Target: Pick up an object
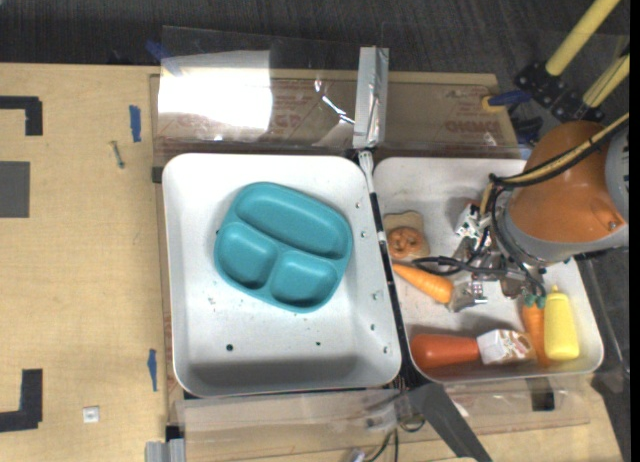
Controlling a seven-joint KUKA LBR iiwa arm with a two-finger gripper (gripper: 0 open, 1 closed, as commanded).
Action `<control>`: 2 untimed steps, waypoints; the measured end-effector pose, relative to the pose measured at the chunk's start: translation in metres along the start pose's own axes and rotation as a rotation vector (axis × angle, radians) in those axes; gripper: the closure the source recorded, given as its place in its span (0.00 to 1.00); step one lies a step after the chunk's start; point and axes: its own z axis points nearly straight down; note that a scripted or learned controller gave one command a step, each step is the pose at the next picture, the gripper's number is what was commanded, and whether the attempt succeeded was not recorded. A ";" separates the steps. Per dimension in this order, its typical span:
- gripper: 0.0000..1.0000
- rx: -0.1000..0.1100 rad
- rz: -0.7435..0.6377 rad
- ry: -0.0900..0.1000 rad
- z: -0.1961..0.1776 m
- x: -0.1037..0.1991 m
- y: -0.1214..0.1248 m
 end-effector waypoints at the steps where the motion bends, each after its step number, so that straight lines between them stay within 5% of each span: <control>1: 1.00 0.001 0.002 0.013 -0.147 -0.050 -0.056; 2: 1.00 -0.004 0.052 0.021 -0.115 -0.103 0.006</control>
